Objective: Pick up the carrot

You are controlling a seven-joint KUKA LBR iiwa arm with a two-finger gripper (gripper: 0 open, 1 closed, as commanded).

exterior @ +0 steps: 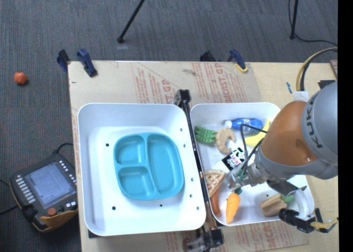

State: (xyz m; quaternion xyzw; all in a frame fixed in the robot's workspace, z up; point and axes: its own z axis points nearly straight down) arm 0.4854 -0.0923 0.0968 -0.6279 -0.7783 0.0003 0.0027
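The carrot [232,207] is orange with a small green top. It lies near the front edge of the right bin [263,108], pointing toward the front. My gripper [239,182] hangs just above the carrot's green end, below the grey arm with its orange band [287,135]. I cannot make out whether it touches the carrot.
The right bin also holds a blue and white bottle [245,123], a yellow banana [257,136], a green item [205,134], a beige pastry [224,139], a black and white cube [234,159], a waffle piece [214,180] and a tan block [273,204]. A blue divided plate [149,166] sits in the left bin [94,135].
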